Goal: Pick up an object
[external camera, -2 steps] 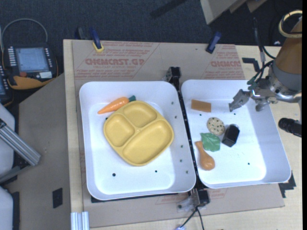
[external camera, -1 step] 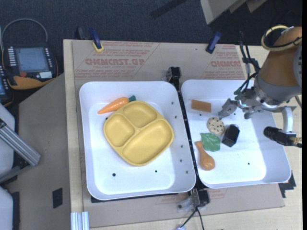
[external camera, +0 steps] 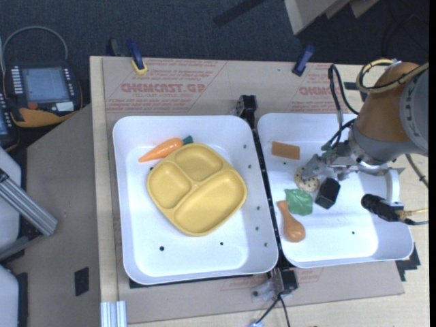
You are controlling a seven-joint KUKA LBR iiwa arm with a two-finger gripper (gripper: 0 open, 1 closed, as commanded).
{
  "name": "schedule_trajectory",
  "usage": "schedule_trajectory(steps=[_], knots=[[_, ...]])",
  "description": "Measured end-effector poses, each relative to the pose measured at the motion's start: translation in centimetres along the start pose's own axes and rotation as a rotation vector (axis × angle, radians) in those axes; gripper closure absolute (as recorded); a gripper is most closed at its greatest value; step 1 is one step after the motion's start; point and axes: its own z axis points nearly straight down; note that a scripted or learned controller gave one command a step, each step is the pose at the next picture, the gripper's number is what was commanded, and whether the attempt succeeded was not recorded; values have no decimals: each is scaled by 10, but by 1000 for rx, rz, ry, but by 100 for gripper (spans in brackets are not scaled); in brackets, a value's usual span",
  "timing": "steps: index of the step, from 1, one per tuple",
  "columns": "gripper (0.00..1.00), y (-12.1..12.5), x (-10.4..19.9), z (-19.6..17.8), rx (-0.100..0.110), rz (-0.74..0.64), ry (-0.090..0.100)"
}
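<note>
- My gripper (external camera: pixel 319 180) hangs low in the right bin (external camera: pixel 354 247), over a cookie (external camera: pixel 304 178); I cannot tell its grip.
- A green object (external camera: pixel 298 201) overlaps an orange spoon (external camera: pixel 291 223).

bright, even overhead light | soft shadows | sharp focus | bins near-overexposed

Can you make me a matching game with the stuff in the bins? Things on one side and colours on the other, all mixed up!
Things:
1. carrot
2. plate
3. block
4. crumpled thing

Colours:
A. green
B. yellow
C. orange
D. tan brown

Pairs: 1-C, 2-B, 3-D, 4-A
</note>
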Motion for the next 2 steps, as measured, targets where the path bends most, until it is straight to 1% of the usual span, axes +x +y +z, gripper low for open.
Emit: schedule_trajectory(steps=[1,2], knots=[[0,3,-1,4,-4,1,0],[100,5,1,-8,-10,-1,3]])
